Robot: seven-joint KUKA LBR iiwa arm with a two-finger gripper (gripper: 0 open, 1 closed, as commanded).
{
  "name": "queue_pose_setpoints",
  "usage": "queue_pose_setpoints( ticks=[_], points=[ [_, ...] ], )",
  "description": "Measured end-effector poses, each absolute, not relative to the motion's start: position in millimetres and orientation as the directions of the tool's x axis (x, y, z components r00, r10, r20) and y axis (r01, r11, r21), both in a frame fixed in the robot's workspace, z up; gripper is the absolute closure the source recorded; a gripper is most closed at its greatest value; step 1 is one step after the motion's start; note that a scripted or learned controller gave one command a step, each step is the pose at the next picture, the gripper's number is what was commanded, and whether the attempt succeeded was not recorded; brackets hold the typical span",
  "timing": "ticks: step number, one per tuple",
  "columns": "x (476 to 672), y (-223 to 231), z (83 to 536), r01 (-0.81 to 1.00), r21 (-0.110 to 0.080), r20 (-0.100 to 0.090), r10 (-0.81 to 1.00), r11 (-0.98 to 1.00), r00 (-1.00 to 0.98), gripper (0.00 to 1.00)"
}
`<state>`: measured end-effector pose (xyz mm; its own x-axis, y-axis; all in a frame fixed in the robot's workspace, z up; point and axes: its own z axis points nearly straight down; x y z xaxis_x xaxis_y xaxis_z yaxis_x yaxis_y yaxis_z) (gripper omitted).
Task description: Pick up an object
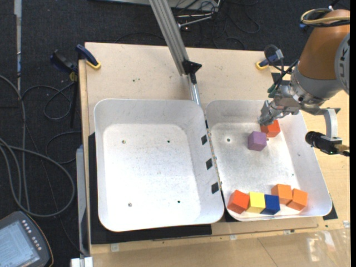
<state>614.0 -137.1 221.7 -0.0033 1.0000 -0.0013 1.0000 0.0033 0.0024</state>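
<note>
**A:** Camera view first: where do you see the gripper [269, 117]?

**B:** Low over the far part of the right bin [311, 166], right at an orange block [272, 128]. You can see the block poking out just under the fingertips, touching or nearly so.

**A:** Spread or pinched?

**B:** You cannot tell from here; the wrist covers the fingers, and nothing shows the block between them. Judge it as not yet picked up.

**A:** What else could you go for?

**B:** A purple block [257, 141] sits just left of and nearer than the orange one, close beside it. Along the near edge of that bin you have a row: an orange cube [239, 201], a yellow one [257, 201], a blue one [271, 204], and two more orange [291, 196].

**A:** So what is left?

**B:** Most of it, as you'd judge it: the approach looks done, but a firm grip and the lift remain. Watch that purple neighbour.
</note>
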Motion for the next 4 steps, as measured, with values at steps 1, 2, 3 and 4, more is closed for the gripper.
queue_pose_setpoints(
  ticks=[1, 2, 3, 4],
  points=[
    [603.4, -76.3, 219.2, 1.000, -0.001, 0.002, 1.000, 0.008, -0.008, 1.00],
    [584.6, -15.9, 217.6, 1.000, -0.002, 0.003, 1.000, 0.009, -0.009, 1.00],
    [574.5, 41.5, 216.0, 1.000, -0.002, 0.003, 1.000, 0.009, -0.009, 1.00],
    [553.5, 88.2, 214.3, 1.000, -0.003, 0.002, 1.000, 0.007, -0.007, 1.00]
  ],
)
